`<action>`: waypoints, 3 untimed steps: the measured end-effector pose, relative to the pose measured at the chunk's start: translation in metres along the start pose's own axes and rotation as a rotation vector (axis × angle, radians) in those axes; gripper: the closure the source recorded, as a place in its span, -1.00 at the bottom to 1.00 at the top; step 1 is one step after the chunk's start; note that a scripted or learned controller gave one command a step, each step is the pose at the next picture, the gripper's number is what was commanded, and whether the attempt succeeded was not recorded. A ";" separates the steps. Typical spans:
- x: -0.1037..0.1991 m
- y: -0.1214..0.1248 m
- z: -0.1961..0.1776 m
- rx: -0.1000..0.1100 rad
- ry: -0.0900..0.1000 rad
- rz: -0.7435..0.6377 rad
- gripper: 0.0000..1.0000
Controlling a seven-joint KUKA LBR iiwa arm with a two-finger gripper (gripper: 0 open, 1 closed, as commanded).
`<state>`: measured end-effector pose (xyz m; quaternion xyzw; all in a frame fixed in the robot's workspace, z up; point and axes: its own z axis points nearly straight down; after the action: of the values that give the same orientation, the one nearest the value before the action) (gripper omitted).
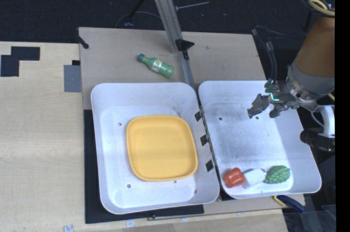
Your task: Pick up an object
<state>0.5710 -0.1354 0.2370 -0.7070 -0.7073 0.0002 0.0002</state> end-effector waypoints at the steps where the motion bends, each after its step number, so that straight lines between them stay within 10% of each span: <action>1: 0.000 0.000 0.000 0.000 0.000 0.000 -1.00; 3: 0.003 0.005 0.097 0.004 0.001 -0.001 -1.00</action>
<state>0.5758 -0.1322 0.1404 -0.7067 -0.7075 0.0013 0.0019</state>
